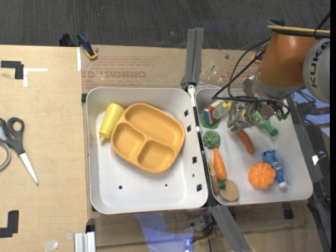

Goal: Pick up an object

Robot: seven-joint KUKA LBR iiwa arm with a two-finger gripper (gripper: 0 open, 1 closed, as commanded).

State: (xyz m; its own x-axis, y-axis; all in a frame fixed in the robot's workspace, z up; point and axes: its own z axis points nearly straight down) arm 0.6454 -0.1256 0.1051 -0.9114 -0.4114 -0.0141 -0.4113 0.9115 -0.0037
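The gripper (242, 121) is lowered into the right bin (299, 190), crowded by a green bottle (264, 124) and sausage (245, 141); its jaw state cannot be told.

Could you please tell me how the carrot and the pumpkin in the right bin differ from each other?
The carrot is long and tapered, while the pumpkin is round and ribbed. The carrot lies by the right bin's left wall; the pumpkin sits nearer its right side, beside a blue tube. The carrot has a green tip; the pumpkin shows none. Both are orange toy foods lying apart from the hand.
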